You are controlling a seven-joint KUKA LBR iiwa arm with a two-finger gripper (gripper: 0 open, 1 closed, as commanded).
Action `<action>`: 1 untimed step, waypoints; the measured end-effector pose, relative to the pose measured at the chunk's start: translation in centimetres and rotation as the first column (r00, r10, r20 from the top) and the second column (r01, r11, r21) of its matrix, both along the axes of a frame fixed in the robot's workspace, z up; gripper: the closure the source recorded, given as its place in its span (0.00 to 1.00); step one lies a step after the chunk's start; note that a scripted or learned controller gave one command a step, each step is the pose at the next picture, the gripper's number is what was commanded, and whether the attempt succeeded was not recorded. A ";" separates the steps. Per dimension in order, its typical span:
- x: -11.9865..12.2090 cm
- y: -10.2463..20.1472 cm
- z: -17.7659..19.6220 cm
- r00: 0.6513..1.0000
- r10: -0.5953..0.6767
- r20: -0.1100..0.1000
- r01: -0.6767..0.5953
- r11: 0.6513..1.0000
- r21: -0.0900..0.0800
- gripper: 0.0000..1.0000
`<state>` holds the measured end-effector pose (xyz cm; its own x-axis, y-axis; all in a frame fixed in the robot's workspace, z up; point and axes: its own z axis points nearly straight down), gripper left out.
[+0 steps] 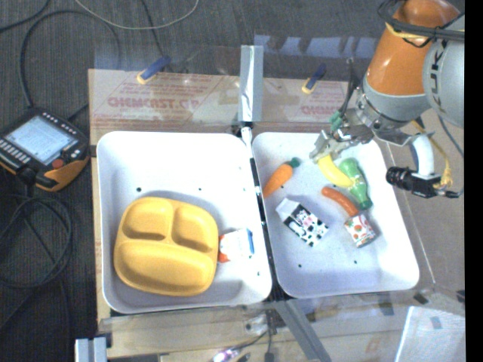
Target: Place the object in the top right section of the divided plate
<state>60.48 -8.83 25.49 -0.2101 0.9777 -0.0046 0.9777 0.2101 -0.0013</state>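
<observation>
glossy yellow divided plate [166,249] in left bin [136,145]; small carton [238,243] touching its right edge. in right bin [392,266]: tapered carrot [278,178], cow-print box [305,224], banana [333,172] under pincer [337,140], finger state unclear.

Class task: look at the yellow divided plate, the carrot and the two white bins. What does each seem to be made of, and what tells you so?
Divided plate: probably moulded plastic, smooth, matte yellow with rounded edges.
Carrot: likely a plastic toy, even orange with a slight sheen.
Bins: apparently thin formed plastic, glossy white with rounded corners. Touch would confirm this.
</observation>
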 end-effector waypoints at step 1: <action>-0.8 7.8 -4.4 0.979 0.204 0.000 -0.204 0.979 0.005 1.00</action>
